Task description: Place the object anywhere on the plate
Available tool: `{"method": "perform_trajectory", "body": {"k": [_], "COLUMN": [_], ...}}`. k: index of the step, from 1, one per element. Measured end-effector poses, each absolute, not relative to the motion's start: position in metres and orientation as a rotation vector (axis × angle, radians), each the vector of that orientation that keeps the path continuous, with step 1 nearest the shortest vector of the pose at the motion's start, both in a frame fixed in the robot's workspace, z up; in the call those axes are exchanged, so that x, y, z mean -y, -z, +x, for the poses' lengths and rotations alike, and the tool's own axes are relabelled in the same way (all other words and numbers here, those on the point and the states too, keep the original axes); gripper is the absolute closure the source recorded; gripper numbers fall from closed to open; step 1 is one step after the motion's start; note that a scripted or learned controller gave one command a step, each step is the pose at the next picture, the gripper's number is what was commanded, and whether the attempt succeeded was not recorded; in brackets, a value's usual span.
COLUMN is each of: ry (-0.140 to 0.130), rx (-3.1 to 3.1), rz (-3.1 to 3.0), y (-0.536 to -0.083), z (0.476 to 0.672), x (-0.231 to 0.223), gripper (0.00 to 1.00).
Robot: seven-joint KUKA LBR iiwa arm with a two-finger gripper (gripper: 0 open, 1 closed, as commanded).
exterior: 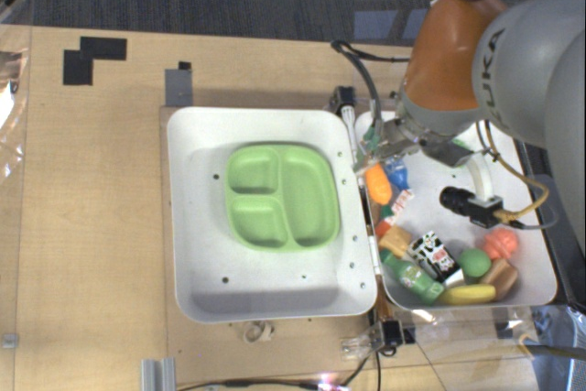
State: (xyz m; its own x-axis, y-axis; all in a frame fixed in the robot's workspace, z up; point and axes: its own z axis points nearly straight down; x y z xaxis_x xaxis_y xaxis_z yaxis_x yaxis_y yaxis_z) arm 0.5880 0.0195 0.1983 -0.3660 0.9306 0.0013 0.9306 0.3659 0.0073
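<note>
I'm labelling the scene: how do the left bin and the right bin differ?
The left bin holds one green, three-compartment plate; the right bin holds a jumble of small toys, among them a yellow banana and a green ball. The left bin lies fully in sight; the right bin is partly covered by the arm. Both are shallow, white and sit side by side.

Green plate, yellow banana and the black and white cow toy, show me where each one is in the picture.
Green plate (280, 197), camera view, on the ridge between its compartments.
Yellow banana (470, 293), camera view, on its middle.
Cow toy (434, 255), camera view, on its body.
</note>
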Motion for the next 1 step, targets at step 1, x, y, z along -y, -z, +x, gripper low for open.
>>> {"method": "perform_trajectory", "body": {"k": [1], "ry": [-0.006], "rx": [-2.588], "rz": [1.773], "y": [-0.1982], "z": [0.5881], "x": [-0.0155], "gripper": [0.00]}}
